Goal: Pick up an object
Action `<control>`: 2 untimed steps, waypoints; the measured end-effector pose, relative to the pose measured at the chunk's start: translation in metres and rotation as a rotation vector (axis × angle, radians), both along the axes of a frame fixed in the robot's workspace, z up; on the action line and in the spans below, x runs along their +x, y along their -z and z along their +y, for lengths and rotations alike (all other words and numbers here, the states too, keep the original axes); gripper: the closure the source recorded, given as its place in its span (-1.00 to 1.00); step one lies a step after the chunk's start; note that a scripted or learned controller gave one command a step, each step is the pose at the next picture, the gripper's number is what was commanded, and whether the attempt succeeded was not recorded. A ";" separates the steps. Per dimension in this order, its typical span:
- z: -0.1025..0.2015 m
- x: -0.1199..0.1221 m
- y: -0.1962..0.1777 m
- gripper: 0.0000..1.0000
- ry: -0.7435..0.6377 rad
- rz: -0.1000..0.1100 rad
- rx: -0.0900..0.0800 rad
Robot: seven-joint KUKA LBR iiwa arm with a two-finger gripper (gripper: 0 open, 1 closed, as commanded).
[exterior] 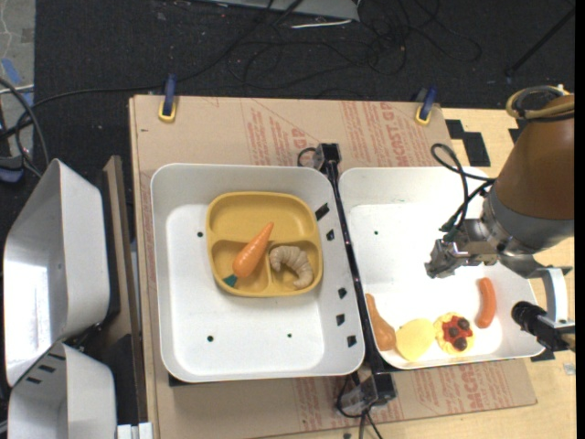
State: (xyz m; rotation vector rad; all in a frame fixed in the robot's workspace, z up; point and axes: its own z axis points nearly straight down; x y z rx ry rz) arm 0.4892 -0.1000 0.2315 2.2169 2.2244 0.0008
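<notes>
White bins [183,245], two; one yellow plate [263,210], one carrot [253,250]; tool [445,257] grip state unclear

Left shallow white bin [183,337]: yellow divided plastic plate [228,213] holding an orange toy carrot [253,250] and a beige curled shrimp [293,263]. Right white bin [393,190]: pincer [445,262] over the floor; red sausage [486,302], pale yellow disc [415,338], small topped pizza piece [454,331] near the front wall.
</notes>
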 end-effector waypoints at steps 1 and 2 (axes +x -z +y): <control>0.047 0.012 0.009 1.00 -0.004 0.002 0.001; 0.099 0.020 0.002 1.00 -0.004 0.000 0.001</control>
